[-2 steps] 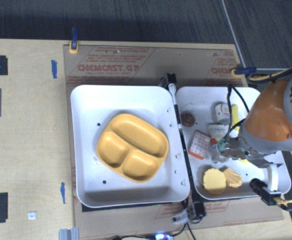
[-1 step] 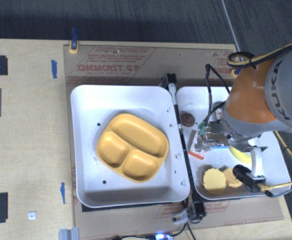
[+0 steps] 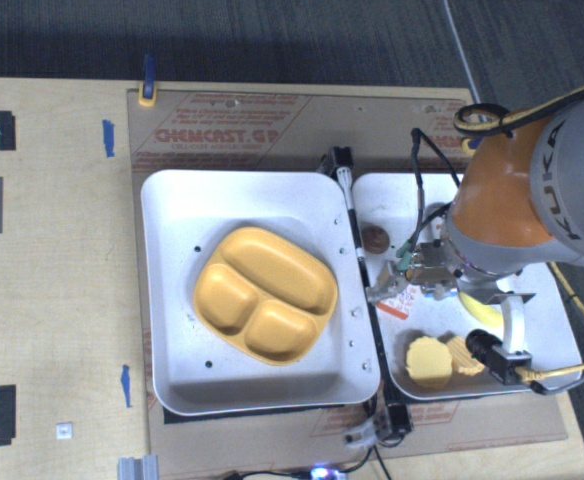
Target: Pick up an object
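Two shallow white bins sit side by side on a tan bench marked with blue tape and black squares. The left bin (image 3: pixel 162 268) holds one thing, a yellow three-compartment tray (image 3: pixel 263 293) lying at a tilt near its middle, fully in view. The right bin (image 3: pixel 562 343) is half hidden by the arm (image 3: pixel 532 193), whose orange band and grey wrist cover its upper right part and whatever lies beneath. The gripper (image 3: pixel 417 273) hangs over the left side of this bin, just beside the divide between the bins; its tip is a tangle of metal, wires and a green spot, and whether it is spread or clamped, or has anything between its tips, cannot be told. Just below it lies a small flat piece with red and white marks (image 3: pixel 394 303), too small to name and partly overlapped by the tool. A small round brown object (image 3: pixel 375 238) lies above it, apart from the tool. A yellow banana-like piece (image 3: pixel 484 311) peeks out from under the wrist, mostly covered. Near the bin's lower edge rests a pale yellow sponge-like block (image 3: pixel 429 360), touching a tan ridged piece (image 3: pixel 462 356) that a black cable fitting (image 3: pixel 492 353) partly covers.
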Controlling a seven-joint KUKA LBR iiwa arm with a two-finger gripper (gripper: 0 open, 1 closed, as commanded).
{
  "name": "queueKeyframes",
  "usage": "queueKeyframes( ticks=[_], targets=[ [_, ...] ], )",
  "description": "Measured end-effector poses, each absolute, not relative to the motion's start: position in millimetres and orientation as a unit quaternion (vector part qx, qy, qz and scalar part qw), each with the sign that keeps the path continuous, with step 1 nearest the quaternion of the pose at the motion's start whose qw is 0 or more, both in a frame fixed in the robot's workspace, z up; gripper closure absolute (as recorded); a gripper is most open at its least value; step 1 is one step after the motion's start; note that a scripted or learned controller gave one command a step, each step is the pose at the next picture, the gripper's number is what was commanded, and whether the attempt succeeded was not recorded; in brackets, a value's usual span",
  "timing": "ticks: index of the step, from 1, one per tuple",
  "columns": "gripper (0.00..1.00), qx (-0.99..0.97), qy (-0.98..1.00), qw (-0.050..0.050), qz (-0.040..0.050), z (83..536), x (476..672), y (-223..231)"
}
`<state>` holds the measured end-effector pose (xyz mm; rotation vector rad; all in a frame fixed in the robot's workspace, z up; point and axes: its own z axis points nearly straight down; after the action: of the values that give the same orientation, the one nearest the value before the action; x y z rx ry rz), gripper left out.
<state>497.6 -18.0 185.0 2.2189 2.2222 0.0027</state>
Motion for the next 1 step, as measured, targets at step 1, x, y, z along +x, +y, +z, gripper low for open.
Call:
queueKeyframes(
  ticks=[1],
  targets=[
    [0.00,0.707,0.707,-0.001,-0.0005,139.2,503.1,-96.7]
  ],
)
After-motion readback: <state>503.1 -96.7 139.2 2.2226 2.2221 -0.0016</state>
